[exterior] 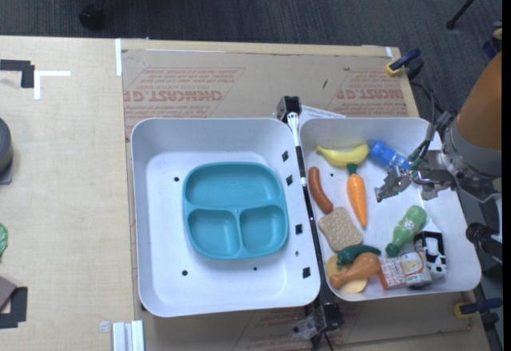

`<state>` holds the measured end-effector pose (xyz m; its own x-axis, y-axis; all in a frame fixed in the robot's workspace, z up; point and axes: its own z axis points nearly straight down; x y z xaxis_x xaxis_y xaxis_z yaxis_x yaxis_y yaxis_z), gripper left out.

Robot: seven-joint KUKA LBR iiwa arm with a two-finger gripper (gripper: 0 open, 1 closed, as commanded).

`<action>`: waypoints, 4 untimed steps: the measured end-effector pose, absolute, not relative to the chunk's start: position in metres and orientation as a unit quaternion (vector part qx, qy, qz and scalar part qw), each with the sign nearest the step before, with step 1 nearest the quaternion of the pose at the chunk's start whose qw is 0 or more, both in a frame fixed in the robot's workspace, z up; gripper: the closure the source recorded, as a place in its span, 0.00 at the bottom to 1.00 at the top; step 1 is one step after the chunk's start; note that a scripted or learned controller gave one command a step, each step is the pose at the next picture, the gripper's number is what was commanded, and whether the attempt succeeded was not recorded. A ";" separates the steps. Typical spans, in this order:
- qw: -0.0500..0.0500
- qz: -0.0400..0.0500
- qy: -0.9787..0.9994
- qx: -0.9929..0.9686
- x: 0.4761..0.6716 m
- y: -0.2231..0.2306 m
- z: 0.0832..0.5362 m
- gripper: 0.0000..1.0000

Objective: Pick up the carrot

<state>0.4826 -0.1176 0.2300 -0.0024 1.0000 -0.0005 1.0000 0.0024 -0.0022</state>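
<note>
The carrot (356, 196), orange with a green top, lies lengthwise in the middle of the right bin (457, 222), tip toward the front. It sits between a red sausage (321, 188) on its left and my gripper (390, 184) on its right. My gripper hangs over the bin a short way right of the carrot, apart from it, open with nothing between its fingers. The grey arm with its orange band (485, 114) comes in from the right edge.
Around the carrot lie a banana (343, 154), a blue bottle (389, 155), a cracker (340, 229), a green bottle (406, 230), a juice carton (407, 268) and an orange and green toy (355, 266). The left bin (152, 182) holds a teal divided plate (235, 210).
</note>
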 end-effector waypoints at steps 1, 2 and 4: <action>0.001 0.001 -0.798 -0.603 0.528 -0.103 0.104 0.00; 0.000 0.000 -0.796 -0.605 0.530 -0.105 0.114 1.00; 0.000 0.001 -0.744 -0.668 0.594 -0.098 0.092 0.00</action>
